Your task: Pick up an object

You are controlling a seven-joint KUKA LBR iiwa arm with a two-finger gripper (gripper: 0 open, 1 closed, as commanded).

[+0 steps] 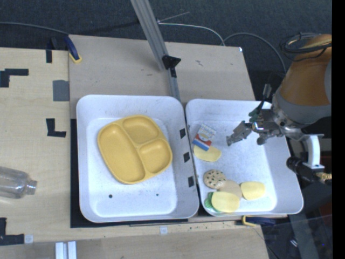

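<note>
Around me the floor [226, 4] is dark carpet, with thin cables [242, 36] trailing across it. My bench [124, 74] is pale wood, marked with black tape [51, 127] and a grey patch [61, 89] on its left part. A metal pole [148, 23] slants in from the top to a black clamp [171, 62]. A clear plastic bottle [15, 182] lies at the left edge.

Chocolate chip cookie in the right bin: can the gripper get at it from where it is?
Probably yes. The cookie lies face up with nothing over it; the gripper hangs above the same bin, though other food pieces crowd it.
</note>
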